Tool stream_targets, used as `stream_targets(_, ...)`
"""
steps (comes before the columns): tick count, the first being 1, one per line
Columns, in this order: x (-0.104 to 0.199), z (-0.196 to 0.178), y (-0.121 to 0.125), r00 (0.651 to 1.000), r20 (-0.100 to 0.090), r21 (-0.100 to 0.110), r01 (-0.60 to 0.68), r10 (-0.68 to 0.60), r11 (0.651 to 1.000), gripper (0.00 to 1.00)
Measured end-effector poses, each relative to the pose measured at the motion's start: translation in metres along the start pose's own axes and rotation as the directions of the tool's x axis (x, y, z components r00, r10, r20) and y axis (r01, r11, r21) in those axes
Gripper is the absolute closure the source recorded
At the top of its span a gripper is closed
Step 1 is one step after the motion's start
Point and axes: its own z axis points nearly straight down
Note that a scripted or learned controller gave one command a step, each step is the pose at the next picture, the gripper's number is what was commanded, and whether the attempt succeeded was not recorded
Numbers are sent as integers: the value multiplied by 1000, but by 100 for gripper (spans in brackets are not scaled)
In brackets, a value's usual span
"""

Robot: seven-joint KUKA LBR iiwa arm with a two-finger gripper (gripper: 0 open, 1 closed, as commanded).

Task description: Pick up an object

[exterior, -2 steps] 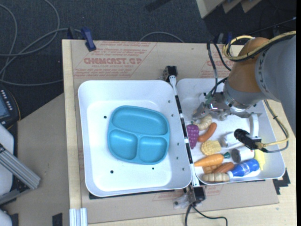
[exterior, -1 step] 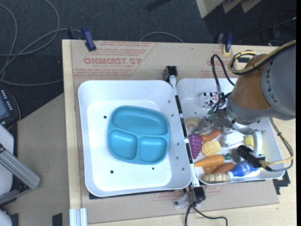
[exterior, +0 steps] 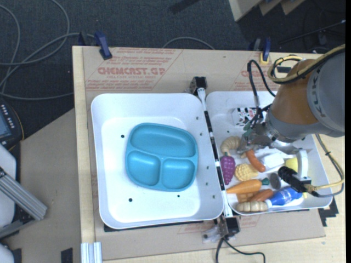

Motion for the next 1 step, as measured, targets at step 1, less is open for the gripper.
stream_targets(1, 80, -152, -8, 1000, -3, -16, 12, -12, 1000, 100)
